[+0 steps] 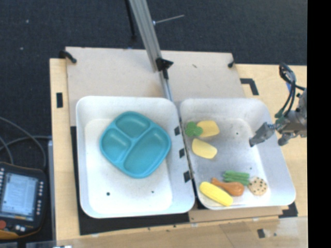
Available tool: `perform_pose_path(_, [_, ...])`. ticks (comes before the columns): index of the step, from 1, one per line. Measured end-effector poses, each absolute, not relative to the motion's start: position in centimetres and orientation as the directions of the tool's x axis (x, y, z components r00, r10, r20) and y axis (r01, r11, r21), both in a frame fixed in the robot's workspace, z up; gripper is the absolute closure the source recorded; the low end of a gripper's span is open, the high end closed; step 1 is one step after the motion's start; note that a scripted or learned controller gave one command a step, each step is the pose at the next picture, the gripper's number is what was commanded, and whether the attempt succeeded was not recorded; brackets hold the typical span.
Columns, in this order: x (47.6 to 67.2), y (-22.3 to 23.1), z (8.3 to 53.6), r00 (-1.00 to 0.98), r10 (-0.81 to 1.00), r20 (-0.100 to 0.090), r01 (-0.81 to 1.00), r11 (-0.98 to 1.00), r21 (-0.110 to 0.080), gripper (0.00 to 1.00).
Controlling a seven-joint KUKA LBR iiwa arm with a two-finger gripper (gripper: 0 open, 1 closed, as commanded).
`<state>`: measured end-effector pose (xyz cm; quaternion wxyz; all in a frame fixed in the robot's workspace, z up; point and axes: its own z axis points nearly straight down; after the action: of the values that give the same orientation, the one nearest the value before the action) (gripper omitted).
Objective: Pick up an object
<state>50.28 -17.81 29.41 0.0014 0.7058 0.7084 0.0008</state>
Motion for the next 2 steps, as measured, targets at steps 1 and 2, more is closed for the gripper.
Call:
perform_pose_path(1, [50.3,-17.8,29.4,-0.002,1.000,-0.001,1.000,0.002,0.003,0.00])
perform_pose_path(2, [50.6,-17.5,25.1,0.001,1.000,-0.001,1.000,-0.001,-0.002,0.00])
